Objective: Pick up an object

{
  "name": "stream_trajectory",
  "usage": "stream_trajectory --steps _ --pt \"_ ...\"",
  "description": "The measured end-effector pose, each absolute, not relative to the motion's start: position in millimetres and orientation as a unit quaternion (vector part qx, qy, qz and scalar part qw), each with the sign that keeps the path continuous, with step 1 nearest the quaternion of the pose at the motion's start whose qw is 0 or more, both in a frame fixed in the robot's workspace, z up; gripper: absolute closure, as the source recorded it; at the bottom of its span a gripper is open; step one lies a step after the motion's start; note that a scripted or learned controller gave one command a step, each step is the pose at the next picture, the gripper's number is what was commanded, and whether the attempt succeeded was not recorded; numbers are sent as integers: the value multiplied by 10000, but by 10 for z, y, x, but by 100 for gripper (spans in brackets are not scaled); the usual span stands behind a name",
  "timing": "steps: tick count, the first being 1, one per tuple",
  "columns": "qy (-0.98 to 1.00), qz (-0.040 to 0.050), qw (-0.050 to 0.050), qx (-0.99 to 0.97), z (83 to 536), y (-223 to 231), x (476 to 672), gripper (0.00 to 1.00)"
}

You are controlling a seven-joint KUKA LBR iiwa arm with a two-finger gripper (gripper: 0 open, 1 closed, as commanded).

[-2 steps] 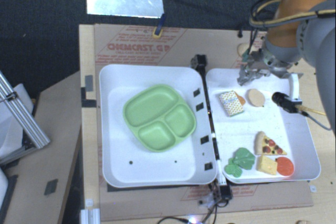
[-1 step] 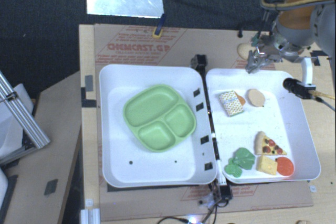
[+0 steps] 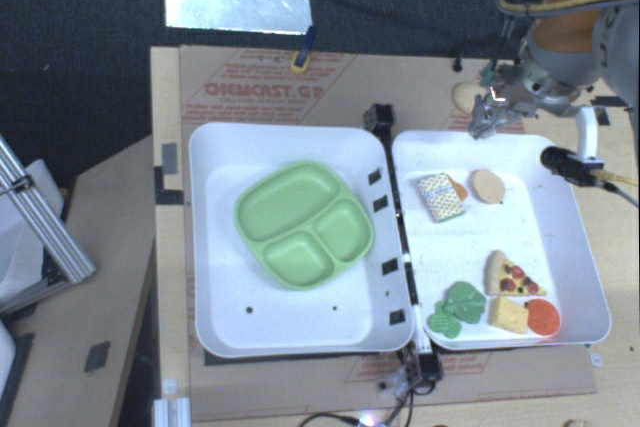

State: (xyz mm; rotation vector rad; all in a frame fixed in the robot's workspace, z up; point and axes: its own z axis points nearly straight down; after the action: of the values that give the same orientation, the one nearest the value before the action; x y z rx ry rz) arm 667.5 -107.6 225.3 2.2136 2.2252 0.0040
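I see the hand [image 3: 487, 122] above the right bin's [image 3: 570, 215] far rim; I cannot tell its state. Toy food lies in that bin, including a pizza slice [image 3: 510, 276].

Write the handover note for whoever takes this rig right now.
Claw: above the far edge of the right bin, nothing seen between its fingers; open or shut can't be made out.
Right bin: patterned packet, round tan cookie, pizza slice, green leafy piece, yellow cheese wedge, red tomato slice.
Left bin: green divided plate.
Done: nothing lifted yet.
Left: lower onto one object, probably the cookie or packet as they lie nearest, close, lift.
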Motion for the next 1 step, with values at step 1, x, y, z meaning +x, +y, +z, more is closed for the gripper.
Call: stream_trajectory --steps 1 --pt "7096 2 0 7046 2242 -707 6474 100"
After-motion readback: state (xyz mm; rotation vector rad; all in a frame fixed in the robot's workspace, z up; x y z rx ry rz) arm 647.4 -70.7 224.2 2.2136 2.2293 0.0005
